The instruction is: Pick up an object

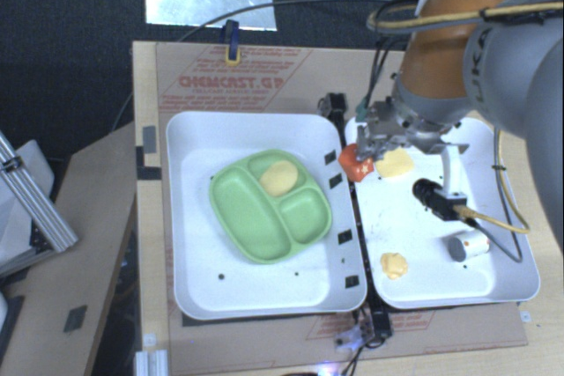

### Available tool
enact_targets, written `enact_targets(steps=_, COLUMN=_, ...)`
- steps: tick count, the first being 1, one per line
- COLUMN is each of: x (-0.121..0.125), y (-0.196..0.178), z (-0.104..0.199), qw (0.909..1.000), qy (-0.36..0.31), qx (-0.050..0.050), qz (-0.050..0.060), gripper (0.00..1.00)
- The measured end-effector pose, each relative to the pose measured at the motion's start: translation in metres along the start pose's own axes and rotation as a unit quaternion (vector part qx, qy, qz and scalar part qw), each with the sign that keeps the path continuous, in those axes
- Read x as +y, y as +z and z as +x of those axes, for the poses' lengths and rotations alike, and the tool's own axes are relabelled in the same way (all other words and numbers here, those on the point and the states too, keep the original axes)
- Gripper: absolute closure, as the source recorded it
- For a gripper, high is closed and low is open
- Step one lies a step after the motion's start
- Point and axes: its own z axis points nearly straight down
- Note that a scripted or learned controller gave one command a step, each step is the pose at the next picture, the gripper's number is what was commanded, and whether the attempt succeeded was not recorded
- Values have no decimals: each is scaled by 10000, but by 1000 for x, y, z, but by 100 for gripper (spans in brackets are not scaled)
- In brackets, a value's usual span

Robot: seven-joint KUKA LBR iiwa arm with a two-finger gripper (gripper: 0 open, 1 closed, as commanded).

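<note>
Gripper point(374, 145): hovering at right bin point(493, 277) far-left edge; grip state — can't tell.
Red obj point(355, 163): sitting just below it, roundish, axis unclear.

Green tray point(256, 229); white bins point(189, 216); orange-red object point(356, 163); pale yellow pieces point(394, 264).

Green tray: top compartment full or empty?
Occupied. The green tray in the left bin holds one yellow object in its top compartment.

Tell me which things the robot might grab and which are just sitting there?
Might grab:
small yellow lump
pale yellow block
red-orange round piece
grey and white cylinder

Just sitting there:
green divided plastic tray
round yellow piece in tray
</note>
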Motion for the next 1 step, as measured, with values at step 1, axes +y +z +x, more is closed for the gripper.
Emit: enact_targets(steps=1, x=5, y=-11, z=54, qw=10000, qy=1, qx=-2, qz=-5, gripper=100)
